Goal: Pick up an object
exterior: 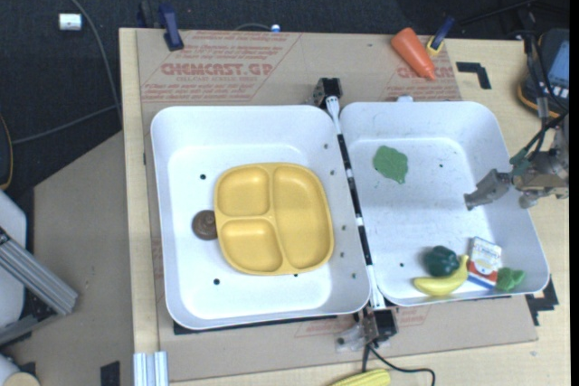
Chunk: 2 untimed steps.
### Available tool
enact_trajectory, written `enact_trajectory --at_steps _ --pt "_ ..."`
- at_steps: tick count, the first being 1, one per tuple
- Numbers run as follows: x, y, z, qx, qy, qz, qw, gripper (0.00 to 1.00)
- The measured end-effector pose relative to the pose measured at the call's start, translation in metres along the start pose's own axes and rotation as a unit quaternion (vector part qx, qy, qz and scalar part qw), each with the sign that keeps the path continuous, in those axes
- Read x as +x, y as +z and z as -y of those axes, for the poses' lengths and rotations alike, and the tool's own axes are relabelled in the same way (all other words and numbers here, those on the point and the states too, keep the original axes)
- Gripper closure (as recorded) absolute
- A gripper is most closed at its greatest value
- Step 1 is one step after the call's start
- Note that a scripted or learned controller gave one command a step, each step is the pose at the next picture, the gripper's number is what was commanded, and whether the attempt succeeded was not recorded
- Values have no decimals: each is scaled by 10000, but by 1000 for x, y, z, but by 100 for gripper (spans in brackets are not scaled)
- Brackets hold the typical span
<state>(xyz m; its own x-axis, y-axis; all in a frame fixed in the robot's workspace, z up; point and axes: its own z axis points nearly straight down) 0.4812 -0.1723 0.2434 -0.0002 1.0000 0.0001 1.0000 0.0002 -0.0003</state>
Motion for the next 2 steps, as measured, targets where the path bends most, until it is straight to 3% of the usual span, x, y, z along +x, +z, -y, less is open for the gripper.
enact_trajectory --at_steps 1,2 --pt "39 142 -28 11 -1 -5 10000 0" --pt "28 157 3 11 6 -7 10000 0"
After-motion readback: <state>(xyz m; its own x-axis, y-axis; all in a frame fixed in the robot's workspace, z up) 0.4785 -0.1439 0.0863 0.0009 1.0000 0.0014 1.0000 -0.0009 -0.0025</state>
